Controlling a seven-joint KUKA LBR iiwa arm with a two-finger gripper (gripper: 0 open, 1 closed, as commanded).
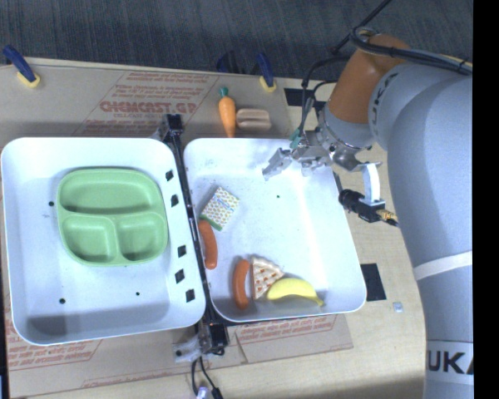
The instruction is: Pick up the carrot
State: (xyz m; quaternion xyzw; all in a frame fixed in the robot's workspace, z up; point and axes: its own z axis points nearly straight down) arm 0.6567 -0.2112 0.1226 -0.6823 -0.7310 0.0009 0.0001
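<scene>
The carrot (pixel 225 113), orange with a green top, lies on the cardboard just behind the far edge of the right bin (pixel 337 248), outside it. My gripper (pixel 276 163) hovers over the far part of the right bin, to the right of the carrot and a little nearer the camera. It is apart from the carrot, open, with nothing between its fingers.
A tan bun (pixel 253 120) lies right beside the carrot. In the right bin are a patterned packet (pixel 220 207), two sausages (pixel 208 243) (pixel 241 283), a sandwich slice (pixel 264 274) and a banana (pixel 293 290). The left bin (pixel 25 289) holds a green divided plate (pixel 112 214).
</scene>
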